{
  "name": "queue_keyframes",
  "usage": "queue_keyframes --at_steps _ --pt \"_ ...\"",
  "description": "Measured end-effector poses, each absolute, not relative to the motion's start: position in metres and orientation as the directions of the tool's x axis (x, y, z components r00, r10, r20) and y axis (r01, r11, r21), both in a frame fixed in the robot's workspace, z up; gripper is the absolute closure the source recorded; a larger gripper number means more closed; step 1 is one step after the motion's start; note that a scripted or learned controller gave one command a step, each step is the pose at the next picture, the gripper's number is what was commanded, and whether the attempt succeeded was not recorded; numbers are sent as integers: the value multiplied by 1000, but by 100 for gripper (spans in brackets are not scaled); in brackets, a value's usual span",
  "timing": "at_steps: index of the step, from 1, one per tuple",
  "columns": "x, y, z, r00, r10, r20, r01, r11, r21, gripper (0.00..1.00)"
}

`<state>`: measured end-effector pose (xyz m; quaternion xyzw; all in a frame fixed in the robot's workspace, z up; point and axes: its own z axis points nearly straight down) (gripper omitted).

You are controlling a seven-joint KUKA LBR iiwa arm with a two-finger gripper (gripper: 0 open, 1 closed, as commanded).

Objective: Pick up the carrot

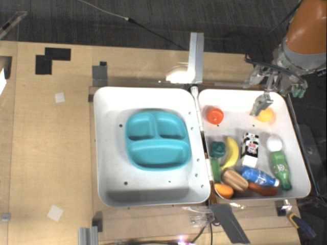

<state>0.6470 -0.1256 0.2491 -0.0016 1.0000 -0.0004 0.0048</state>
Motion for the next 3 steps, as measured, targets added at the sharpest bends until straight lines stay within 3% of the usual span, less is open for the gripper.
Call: queue_keyframes --at_steps 1,2,3 --pt "602 -63 240 -997 -71 -10 -71 997 1 0" --pt "544 -16 185 -948 -317 -6 -317 948 0 0" --pt "502 49 186 -883 -470 -7 -470 883 0 0"
